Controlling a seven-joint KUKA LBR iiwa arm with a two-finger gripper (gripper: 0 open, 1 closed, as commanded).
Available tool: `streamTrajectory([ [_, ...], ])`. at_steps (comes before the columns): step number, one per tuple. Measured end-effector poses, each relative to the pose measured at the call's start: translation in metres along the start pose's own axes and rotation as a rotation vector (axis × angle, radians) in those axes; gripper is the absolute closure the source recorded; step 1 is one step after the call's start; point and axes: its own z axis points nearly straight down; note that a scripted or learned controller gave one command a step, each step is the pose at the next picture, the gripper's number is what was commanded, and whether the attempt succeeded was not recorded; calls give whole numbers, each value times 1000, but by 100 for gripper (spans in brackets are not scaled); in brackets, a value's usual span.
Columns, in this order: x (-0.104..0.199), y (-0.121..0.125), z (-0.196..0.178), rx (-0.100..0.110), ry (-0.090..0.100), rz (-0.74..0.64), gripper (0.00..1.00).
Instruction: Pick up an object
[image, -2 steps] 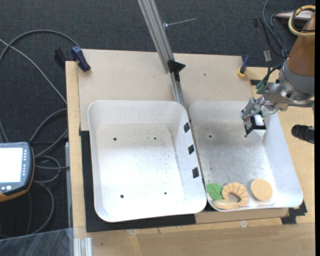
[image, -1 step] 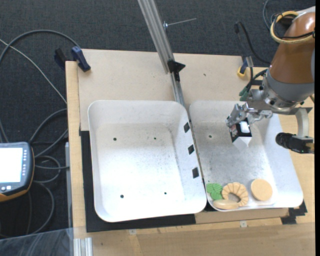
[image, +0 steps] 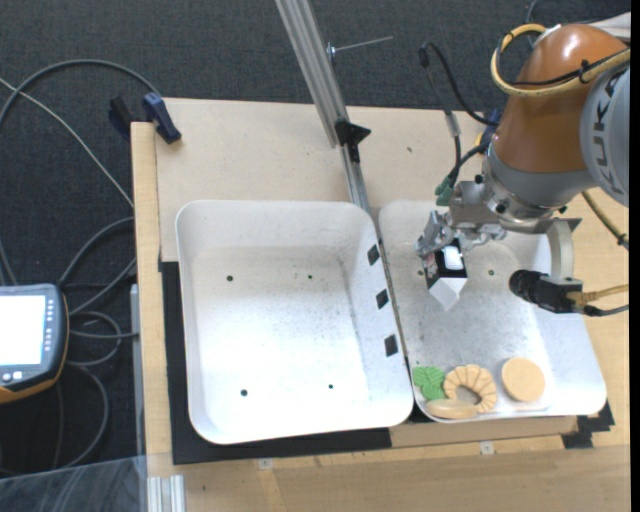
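Two-finger metal gripper (image: 443, 262) above the right shallow white bin (image: 560, 350), fingers narrowly set about a small white block (image: 448, 290) that hangs between their tips.

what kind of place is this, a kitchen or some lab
Most likely a robotics lab or test cell, not a kitchen. An industrial arm's gripper works over two white bins on a plywood bench, a teach pendant sits beside it, and cables trail over the carpet.

- We note dark grey carpet floor (image: 60, 30), grey cables (image: 60, 190) looping across it.
- Pale wooden tabletop (image: 250, 150); blue clamp (image: 160, 115) at its corner.
- Lit screen (image: 25, 335) at left.
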Motion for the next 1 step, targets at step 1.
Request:
streamTrajectory([
  [1,52,-4,15,2,-1,1,100],
])
